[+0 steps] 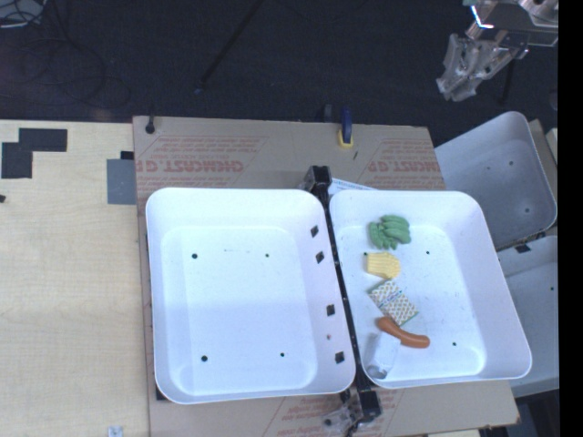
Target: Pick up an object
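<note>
My gripper (465, 73) hangs high over the dark floor beyond the bench, off past the far right corner of the bins, and I carry nothing in it. How far my fingers stand apart I cannot tell; they are small and blurred together up here.

Far below and to my left lies the left bin (173, 244). The right bin (474, 235) sits almost under me, a little to the left, touching the other along a shared edge.

All the pieces lie in that right bin, in a loose line running away from my fingers: nearest a green bunch (390, 232), then a yellow block (383, 265), a patterned packet (394, 302), and farthest the orange sausage (404, 333).
</note>
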`<action>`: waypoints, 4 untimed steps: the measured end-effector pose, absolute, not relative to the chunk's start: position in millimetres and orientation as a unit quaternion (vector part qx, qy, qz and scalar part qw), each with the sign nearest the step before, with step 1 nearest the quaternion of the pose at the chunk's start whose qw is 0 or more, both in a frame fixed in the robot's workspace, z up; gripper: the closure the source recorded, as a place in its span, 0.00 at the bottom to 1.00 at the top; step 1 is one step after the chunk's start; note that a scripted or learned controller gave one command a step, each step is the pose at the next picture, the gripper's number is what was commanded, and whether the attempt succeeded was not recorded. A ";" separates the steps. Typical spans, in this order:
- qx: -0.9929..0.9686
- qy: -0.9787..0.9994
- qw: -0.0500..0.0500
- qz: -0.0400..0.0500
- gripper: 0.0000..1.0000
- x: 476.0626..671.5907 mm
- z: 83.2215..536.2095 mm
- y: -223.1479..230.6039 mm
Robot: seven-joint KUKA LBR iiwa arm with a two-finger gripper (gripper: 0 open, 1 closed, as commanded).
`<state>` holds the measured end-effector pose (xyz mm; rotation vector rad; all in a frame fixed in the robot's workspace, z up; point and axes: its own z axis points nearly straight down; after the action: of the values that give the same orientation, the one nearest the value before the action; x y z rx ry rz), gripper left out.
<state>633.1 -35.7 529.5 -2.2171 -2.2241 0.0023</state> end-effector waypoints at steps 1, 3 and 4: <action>-0.704 -0.710 0.002 0.001 1.00 608.5 537.5 73.6; -0.706 -0.709 0.000 0.001 1.00 525.3 537.5 80.6; -0.705 -0.709 0.001 0.001 1.00 547.1 537.3 175.1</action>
<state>547.1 175.1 537.3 -2.2154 -2.2259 0.0022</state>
